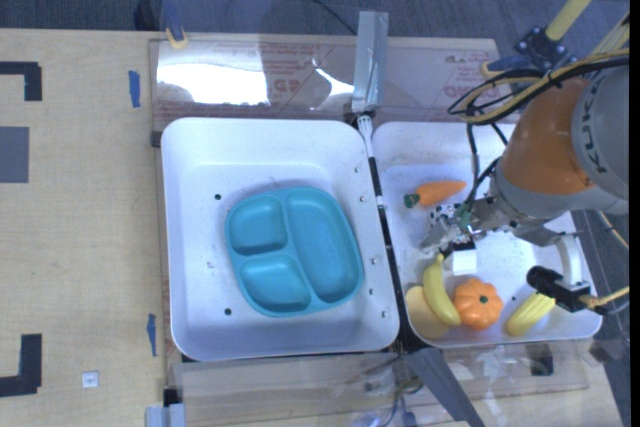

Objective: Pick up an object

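In the right bin (pixel 400 155), my gripper (pixel 452 233) hangs low over the middle, under the grey arm with its orange band. A small orange carrot (pixel 438 192) with a green tip lies just behind it. Just in front of it, a yellow banana (pixel 437 290) leans beside an orange pumpkin (pixel 477 303). A small white block (pixel 463 262) sits right under the gripper, touching the banana's top. A second yellow fruit (pixel 529 312) lies at the front right. Nothing shows between the gripper's tips.
The left bin (pixel 190 215) holds a blue three-compartment plate (pixel 293 250). A pale yellow round piece (pixel 420 310) lies under the banana at the right bin's front left corner. A clear plastic sheet (pixel 250 75) stands behind the bins.
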You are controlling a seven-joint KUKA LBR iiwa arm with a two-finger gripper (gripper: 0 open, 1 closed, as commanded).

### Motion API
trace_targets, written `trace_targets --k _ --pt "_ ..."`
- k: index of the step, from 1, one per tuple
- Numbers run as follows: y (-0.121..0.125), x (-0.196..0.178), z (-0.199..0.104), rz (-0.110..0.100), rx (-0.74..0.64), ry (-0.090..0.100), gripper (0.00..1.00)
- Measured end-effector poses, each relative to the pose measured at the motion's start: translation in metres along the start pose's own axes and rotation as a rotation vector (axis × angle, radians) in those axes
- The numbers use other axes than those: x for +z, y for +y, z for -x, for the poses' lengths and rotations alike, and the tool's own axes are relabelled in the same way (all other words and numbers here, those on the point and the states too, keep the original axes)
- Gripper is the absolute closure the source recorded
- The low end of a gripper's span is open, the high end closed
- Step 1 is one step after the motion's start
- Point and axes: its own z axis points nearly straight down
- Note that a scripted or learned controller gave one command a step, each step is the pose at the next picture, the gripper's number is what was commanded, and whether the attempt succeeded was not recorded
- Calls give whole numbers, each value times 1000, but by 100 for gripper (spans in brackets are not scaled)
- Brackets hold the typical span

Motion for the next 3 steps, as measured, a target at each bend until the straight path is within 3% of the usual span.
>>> trace_targets --k 1,2,3 --pt "12 -102 -23 5 12 -3 0" --pt "25 -1 2 3 -12 -3 0" --pt "26 -12 3 7 -10 -6 100"
